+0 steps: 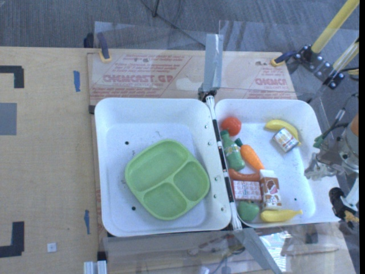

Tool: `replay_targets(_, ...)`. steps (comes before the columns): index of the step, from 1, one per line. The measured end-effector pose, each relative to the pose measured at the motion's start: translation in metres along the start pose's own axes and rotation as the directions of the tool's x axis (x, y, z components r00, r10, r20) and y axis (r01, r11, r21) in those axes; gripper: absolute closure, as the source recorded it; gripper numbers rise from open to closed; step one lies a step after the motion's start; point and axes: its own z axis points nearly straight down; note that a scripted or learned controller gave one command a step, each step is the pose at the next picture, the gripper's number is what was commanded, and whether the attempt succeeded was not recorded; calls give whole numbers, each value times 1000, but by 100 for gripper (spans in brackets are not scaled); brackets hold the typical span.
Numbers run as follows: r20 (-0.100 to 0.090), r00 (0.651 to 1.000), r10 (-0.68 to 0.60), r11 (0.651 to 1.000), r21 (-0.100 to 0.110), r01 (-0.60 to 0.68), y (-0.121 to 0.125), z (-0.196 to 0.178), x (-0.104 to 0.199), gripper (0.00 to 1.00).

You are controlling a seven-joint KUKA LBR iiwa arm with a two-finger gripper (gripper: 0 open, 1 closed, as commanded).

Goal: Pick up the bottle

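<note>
1. Hanging at the right rim of the right bin (308,112) is the gripper (322,165). It looks grey and blurry, so I cannot tell if it is spread or pressed together. Nothing can be seen in its grip.
2. Just above it is the grey arm (349,147), which comes in from the right side.
3. Nearest to the gripper in the bin are a small can (285,141) and a yellow banana (283,127) curled over it, both near the far right corner.
4. A second banana (280,214) lies along the near wall of that bin.
5. Beside it sit a small juice box (271,190) and a red and white carton (247,191), touching each other.
6. A carrot (251,157) lies tilted in the middle of the bin.
7. The bottle (232,153) is green and lies flat by the left wall of the right bin, well apart from the gripper. It is just beside the carrot, and a red tomato (231,125) sits right behind it.
8. A green pepper (248,210) sits in the near left corner.
9. The left bin (114,119) holds a green plate (166,179) with three parts.
</note>
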Motion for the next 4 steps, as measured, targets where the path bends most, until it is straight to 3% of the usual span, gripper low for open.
replay_targets(1,0,997,82,997,0,-82,31,-125,13,100)
replay_targets(2,1,973,232,973,1,-232,102,-237,20,100)
replay_targets(3,1,978,210,978,5,-210,108,-206,96,100)
replay_targets(4,0,893,450,893,0,-450,131,-257,49,100)
